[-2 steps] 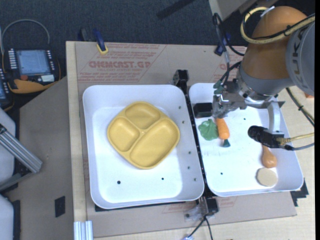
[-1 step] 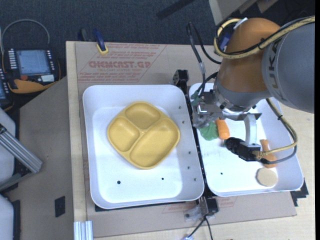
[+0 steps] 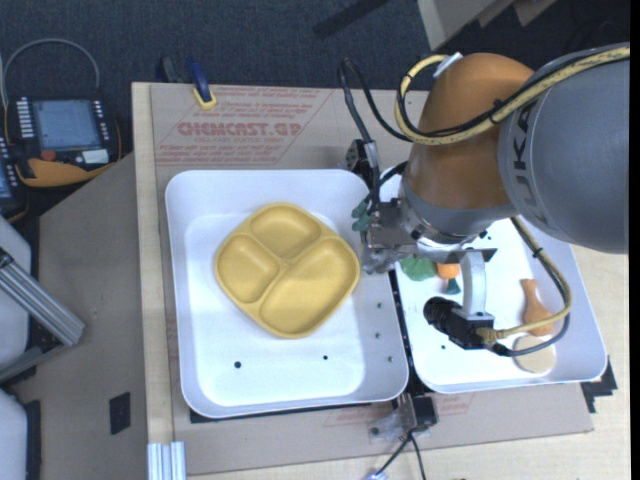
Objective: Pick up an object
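1. You are looking down on a table (image 3: 250,118) that carries two shallow white bins side by side. The left bin (image 3: 190,298) holds a yellow divided plate (image 3: 287,269) lying flat near its middle. The right bin (image 3: 575,353) holds small items: a wooden spoon-like piece (image 3: 535,313) near its right wall, and green and orange bits (image 3: 432,267) near its left wall.

2. The arm (image 3: 520,138) reaches in from the right side of the table. Its orange wrist band hangs over the right bin's far left corner, and the body points steeply downward.

3. The end effector (image 3: 378,236) sits at the ridge where the two bins meet, just beside the plate's right edge. You cannot tell how it is set; nothing is seen held in it.

4. The step in hand looks like the approach, with no object picked yet.

5. The next move likely calls for settling over one item, probably the plate's rim, closing on it, then lifting straight up.
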`<state>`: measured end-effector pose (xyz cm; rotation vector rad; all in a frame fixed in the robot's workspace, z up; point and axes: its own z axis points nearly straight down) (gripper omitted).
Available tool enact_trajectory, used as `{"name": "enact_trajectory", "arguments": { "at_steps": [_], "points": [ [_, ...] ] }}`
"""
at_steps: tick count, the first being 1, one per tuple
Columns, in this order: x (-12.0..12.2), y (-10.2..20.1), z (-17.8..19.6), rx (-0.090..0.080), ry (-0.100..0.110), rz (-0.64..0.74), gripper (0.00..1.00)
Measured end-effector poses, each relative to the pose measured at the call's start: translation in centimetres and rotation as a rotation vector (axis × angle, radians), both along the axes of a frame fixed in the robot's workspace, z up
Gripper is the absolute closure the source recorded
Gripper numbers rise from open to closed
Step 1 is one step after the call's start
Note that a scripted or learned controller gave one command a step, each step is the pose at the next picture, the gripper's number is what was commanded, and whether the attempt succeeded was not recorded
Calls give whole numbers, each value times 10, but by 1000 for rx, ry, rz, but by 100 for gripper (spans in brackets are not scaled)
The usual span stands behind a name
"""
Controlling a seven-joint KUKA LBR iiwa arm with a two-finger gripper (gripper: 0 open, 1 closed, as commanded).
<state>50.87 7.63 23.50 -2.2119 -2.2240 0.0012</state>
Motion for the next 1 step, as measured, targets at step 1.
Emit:
{"name": "enact_trajectory", "arguments": {
  "at_steps": [1],
  "points": [
    [1,-3,-1,-2,-1,-5,0]
  ]
}}
